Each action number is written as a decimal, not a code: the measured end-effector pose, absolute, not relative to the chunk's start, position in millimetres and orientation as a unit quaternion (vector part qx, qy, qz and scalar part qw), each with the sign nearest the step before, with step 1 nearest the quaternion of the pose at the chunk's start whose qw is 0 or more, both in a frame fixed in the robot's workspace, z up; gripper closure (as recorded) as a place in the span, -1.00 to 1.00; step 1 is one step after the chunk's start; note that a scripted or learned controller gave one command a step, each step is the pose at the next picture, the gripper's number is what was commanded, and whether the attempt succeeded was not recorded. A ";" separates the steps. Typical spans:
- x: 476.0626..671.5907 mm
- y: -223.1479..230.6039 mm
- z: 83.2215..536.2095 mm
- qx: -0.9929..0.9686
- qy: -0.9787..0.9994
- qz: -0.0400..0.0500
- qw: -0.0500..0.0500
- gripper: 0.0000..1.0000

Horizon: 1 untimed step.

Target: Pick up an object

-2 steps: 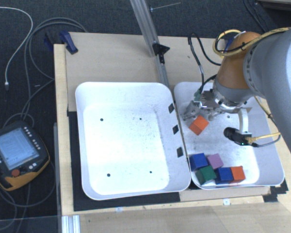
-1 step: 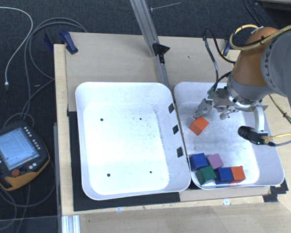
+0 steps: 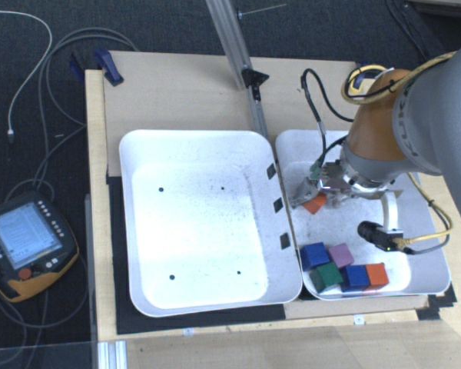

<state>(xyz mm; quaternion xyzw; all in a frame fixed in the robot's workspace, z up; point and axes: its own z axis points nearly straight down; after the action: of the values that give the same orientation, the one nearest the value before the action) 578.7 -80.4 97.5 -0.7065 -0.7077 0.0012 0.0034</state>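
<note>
My gripper (image 3: 315, 197) is over the left middle of the right bin (image 3: 429, 215), close to the wall it shares with the other bin. A small orange block (image 3: 315, 204) sits tilted between its fingers, half hidden by them, and the gripper is shut on it. The grey arm with its orange band (image 3: 376, 125) comes in from the right above the bin.
Along the right bin's front edge lie a blue cube (image 3: 313, 254), a purple cube (image 3: 340, 254), a green block (image 3: 328, 275), another blue cube (image 3: 357, 277) and an orange cube (image 3: 376, 274). The left bin (image 3: 138, 141) adjoins on the left. A metal pole (image 3: 230, 37) rises behind the bins.
</note>
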 end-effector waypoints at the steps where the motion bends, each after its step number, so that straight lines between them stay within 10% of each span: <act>1: 580.7 -81.4 110.6 -0.707 -0.707 -0.001 0.001 1.00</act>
<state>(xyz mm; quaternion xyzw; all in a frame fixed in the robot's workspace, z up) 580.7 -81.4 110.6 -0.7069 -0.7073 -0.0008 0.0008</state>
